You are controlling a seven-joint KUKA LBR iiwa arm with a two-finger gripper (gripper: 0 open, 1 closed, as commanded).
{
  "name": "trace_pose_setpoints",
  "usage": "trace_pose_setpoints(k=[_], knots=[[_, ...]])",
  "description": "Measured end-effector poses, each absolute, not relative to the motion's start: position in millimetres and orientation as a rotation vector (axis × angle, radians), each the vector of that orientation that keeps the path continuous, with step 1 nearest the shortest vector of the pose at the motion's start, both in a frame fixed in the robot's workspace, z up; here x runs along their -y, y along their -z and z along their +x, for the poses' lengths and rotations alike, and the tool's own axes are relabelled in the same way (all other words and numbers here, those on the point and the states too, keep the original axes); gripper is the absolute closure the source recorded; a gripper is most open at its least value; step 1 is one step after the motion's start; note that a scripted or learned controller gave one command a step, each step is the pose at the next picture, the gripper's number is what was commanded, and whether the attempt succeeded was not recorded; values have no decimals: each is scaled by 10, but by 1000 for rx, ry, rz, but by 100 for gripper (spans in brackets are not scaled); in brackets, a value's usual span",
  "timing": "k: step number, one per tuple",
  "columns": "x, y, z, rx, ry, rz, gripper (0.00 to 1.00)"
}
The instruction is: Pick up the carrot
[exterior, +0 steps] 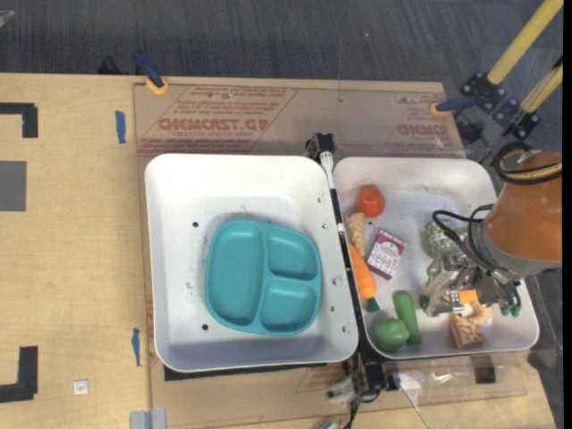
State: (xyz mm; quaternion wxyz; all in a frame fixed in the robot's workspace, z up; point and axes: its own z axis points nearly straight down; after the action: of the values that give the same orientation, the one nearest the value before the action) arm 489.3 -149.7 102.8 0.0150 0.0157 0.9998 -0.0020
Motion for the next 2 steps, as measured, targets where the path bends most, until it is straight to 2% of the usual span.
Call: trace_pose_setpoints(k=[1, 2], knots=[[1493, -1020, 4888, -3113, 5, 48, 0], [1388, -902, 4841, -3123, 10, -160, 0]])
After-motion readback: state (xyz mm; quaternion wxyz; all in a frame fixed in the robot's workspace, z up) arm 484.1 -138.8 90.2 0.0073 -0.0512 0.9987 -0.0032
